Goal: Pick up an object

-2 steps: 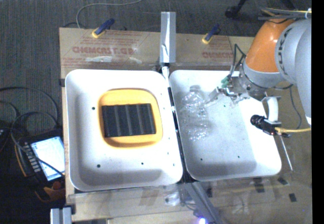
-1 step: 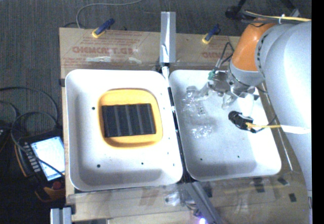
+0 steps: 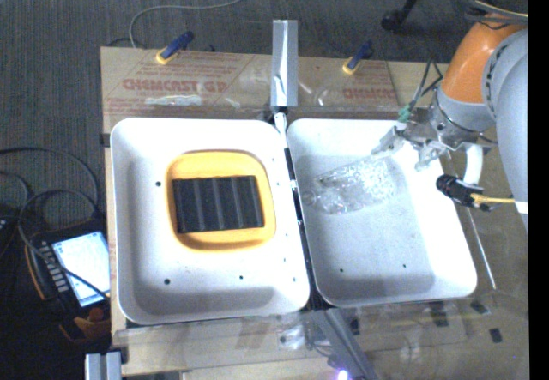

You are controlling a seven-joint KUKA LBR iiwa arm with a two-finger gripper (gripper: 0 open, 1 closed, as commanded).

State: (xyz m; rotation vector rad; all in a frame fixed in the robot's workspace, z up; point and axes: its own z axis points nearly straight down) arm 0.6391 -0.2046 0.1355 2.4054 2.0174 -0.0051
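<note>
- The arm (image 3: pixel 480 69) reaches in from three o'clock, and its gripper (image 3: pixel 410 140) hangs over the upper right corner of the right bin (image 3: pixel 429 280).
- I cannot tell how the gripper is set; nothing is seen held in it.
- Judged from this, the step in hand is the approach: no object is lifted yet.
- The left bin (image 3: pixel 137 284) holds a yellow tray (image 3: pixel 221 228) with a dark ribbed insert (image 3: pixel 218 203), lying near the bin's middle.
- The right bin holds a clear crumpled plastic thing (image 3: pixel 353 185), hard to make out against the white floor; it lies near the bin's middle, toward ten o'clock.
- That clear thing sits near the gripper, at about seven o'clock from it, so it looks the likelier target.
- The next move likely calls for a short shift toward seven o'clock, then a descent onto the plastic.
- The plastic looks thin and slippery, so a grasp may well miss.
</note>
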